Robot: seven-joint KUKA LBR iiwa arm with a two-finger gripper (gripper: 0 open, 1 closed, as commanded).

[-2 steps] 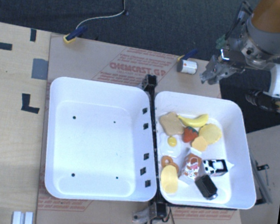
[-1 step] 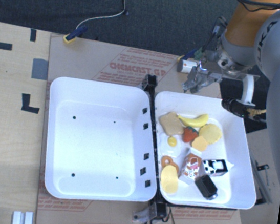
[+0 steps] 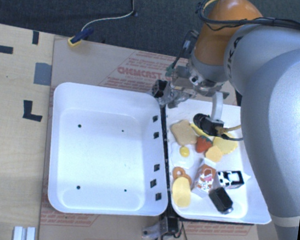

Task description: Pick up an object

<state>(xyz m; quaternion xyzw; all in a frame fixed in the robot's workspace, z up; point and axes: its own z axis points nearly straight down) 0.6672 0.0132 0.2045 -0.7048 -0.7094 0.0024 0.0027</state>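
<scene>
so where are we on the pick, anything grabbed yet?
Nothing looks picked yet. The gripper is low at the far end of the divider between the bins, and no object is visible in it. The toast slice, strawberry and small carton lie in the right bin. The grasp and lift remain.

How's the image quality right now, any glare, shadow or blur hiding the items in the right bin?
Camera view: lighting is even and soft; the left bin looks bright white, mildly washed out. The arm looms large and soft-edged, covering the right bin's far right side. The small items there are low in detail; the red piece stays distinguishable.
</scene>
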